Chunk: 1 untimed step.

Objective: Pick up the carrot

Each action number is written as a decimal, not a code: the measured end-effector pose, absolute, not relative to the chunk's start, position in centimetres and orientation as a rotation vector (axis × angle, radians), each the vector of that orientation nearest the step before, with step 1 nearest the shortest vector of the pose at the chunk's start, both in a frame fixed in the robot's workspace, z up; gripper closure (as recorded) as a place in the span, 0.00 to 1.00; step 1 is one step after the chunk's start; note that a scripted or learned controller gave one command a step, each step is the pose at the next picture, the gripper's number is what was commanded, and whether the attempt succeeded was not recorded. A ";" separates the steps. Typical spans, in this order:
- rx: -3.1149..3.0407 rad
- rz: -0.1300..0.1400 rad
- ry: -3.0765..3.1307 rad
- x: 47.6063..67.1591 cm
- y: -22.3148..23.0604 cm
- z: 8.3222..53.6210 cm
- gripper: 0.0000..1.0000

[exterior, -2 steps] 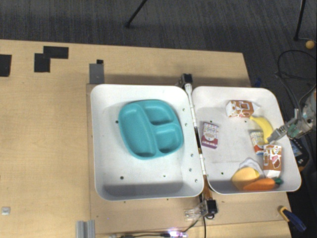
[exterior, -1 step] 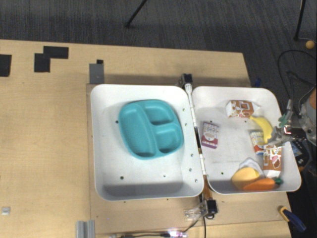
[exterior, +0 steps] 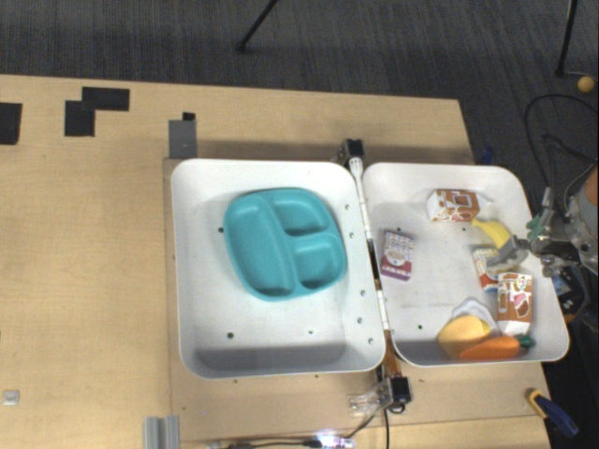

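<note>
Right now, one carrot (exterior: 489, 348) sits against the right bin's (exterior: 412, 183) near wall.
Beside it: one lemon (exterior: 465, 330), one banana (exterior: 492, 230), three small packets; gripper (exterior: 541, 237) at that bin's right rim, finger state unclear.

orange carrot (exterior: 489, 348) | teal tray (exterior: 284, 242) | yellow lemon (exterior: 465, 329) | white bins (exterior: 201, 344) | tan bench (exterior: 84, 279)

No text, brand or number can be read: the printing on the purple carton (exterior: 397, 254) and the two red-and-white packets (exterior: 454, 205) (exterior: 514, 298) is too small and blurred.
</note>
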State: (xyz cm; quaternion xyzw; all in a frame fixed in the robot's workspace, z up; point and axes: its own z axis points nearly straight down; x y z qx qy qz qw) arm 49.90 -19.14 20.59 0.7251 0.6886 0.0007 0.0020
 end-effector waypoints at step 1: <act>2.328 0.005 2.106 48.9 -15.5 21.3 0.00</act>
